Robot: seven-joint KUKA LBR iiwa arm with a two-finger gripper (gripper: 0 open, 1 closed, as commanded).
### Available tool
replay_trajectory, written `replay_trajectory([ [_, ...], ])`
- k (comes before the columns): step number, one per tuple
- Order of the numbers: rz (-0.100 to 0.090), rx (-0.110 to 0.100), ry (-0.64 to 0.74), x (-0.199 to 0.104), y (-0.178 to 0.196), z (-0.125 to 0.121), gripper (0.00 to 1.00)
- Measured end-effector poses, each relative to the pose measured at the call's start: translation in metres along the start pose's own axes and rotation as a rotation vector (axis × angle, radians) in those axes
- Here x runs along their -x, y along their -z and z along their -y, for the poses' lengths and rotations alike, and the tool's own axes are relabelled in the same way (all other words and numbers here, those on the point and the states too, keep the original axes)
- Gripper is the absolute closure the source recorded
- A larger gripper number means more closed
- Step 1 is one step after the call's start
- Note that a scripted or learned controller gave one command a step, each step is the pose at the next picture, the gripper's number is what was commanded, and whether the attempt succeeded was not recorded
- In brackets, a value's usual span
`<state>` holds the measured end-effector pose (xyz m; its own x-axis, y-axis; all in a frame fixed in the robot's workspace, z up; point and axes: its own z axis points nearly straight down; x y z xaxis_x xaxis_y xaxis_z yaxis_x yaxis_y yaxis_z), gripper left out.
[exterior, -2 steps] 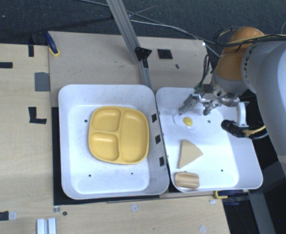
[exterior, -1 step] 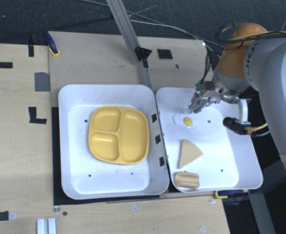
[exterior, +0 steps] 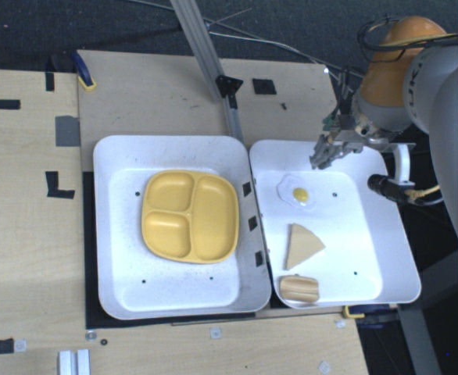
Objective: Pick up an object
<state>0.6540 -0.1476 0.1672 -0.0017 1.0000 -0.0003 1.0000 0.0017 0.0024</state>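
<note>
Beside the fried egg [exterior: 298,193], cheese wedge [exterior: 302,246], bun [exterior: 299,288].

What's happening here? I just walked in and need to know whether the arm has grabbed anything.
Not visibly. The gripper hangs over the far end of the right bin, with nothing seen between its fingers. Below it in that bin lie a fried egg, a wedge of cheese and a bread roll, all apart from the gripper. The left bin holds a yellow divided plate.
</note>
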Motion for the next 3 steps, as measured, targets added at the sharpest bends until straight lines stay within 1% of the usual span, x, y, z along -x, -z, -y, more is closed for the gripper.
replay_trajectory([
  [1,0.001,0.003,0.0,0.005,0.063,-0.004,1.0],
  [2,0.001,0.003,0.0,0.004,0.109,-0.005,1.0],
  [3,-0.001,-0.006,0.003,-0.046,0.093,0.014,1.0],
])
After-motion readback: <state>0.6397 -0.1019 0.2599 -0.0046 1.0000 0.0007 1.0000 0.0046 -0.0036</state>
